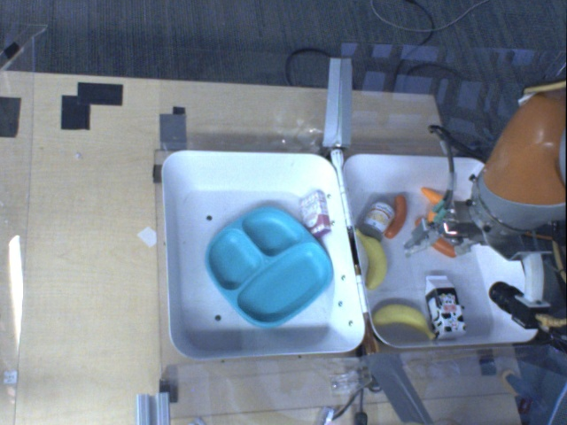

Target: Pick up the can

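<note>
The can (379, 217) is seen lying tilted in the right bin (474, 171), near that bin's left wall, with its long axis slanting from lower left to upper right and its round top turned toward the camera. It is a short metal cylinder with a paper label and a dull grey lid. A small red sausage (399, 215) lies just beside it on the right, and a banana (375, 262) lies just below it along the bin's left wall. A second banana (403, 317) is curved along the lower edge, next to a small carton (446, 308) printed in black and white. Orange carrot-like pieces (433, 197) are scattered near the hand.

The hand (427, 235) hangs over the middle of the right bin, to the right of the can and apart from it; its fingers are spread and nothing is seen between them. The grey arm with its orange band (530, 153) enters from the right.

In the left bin (190, 264) a smooth blue plastic plate (270, 266) with three sections is set, with a crumpled packet (315, 212) touching its upper right rim. Both bins are shallow, white and round-cornered. They rest on a pale wooden surface (89, 264) marked with black tape patches; dark carpet and a loose cable (425, 11) are seen beyond it.
</note>
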Robot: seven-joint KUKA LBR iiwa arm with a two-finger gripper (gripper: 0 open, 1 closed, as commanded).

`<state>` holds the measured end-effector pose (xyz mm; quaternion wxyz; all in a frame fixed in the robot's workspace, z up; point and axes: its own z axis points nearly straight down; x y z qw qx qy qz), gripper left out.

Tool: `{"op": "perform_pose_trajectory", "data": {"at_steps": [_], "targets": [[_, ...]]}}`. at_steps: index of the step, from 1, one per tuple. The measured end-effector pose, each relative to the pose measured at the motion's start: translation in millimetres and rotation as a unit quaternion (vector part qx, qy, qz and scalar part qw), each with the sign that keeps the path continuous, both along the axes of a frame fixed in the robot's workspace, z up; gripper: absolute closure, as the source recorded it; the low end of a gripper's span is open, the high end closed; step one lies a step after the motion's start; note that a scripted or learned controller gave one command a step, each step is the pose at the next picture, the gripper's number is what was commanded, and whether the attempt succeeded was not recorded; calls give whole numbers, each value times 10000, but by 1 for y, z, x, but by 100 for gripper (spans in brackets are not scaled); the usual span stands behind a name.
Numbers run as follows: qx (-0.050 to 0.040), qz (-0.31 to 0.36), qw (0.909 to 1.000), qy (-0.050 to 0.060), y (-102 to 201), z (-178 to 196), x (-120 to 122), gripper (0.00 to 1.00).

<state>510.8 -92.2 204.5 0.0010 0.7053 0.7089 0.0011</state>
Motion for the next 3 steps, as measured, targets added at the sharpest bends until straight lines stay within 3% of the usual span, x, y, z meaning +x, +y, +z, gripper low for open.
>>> {"op": "perform_pose_trajectory", "data": {"at_steps": [1, 2, 3], "targets": [[-1, -569, 9984, -2, -27, -109, -23, 0], [-9, 706, 9975, -17, -35, -71, -22, 0], [-5, -46, 10000, -14, -27, -7, 56, 0]]}}
